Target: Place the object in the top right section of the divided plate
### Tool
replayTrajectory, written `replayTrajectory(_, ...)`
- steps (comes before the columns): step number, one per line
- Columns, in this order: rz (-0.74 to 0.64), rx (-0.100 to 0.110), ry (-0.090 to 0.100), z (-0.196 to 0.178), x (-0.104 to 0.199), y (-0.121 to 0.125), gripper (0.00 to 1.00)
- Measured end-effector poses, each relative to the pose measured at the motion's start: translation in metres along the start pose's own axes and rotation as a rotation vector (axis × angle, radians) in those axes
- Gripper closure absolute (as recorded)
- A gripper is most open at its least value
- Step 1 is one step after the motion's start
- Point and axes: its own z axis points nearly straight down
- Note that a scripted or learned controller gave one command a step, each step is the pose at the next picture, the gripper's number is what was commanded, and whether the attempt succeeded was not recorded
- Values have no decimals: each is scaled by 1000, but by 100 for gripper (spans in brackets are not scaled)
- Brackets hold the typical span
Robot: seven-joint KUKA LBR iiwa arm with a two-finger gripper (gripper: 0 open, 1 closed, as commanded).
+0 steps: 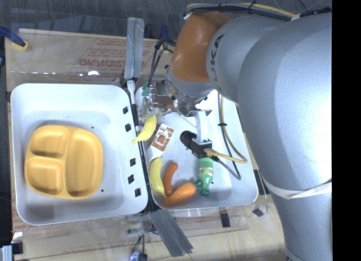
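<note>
Under the end effector (151, 103), a banana (146, 129) slants upright.

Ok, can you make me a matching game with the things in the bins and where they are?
Things:
1. plate
2. carrot
3. green bottle
4. banana

Places:
A. right bin, upper left, just below the gripper
B. left bin
C. right bin, bottom edge
D. right bin, lower right, just right of the carrot

Pairs: 1-B, 2-C, 3-D, 4-A
</note>
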Motion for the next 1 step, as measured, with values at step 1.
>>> replayTrajectory(1, -80, 2, 0, 1, 82, -12, 100)
